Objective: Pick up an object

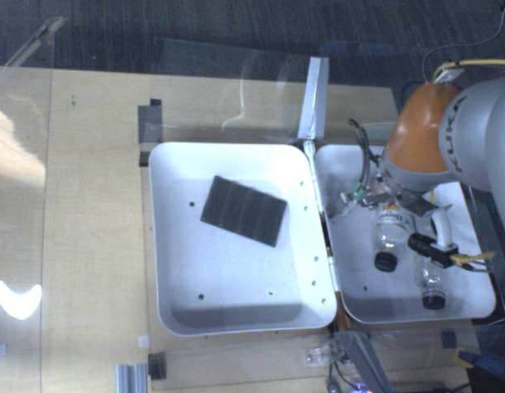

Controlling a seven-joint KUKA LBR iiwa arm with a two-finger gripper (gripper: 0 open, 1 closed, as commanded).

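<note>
Bottles under the claw, right bin

Your clear bottle (pixel 389 237) lies in the right bin (pixel 350 297) just below the claw (pixel 381 196); a second bottle (pixel 432 285) lies nearby. You cannot tell the claw's state.

1 fixed camera | above bench (pixel 80 219) | slanted down | both bins: left (pixel 166 244), right (pixel 350 297)

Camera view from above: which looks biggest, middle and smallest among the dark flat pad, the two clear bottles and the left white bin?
1. Left white bin, by far the largest.
2. Dark flat pad.
3. The two clear bottles look alike in size, and the arm partly hides one, so I won't rank them.
</note>
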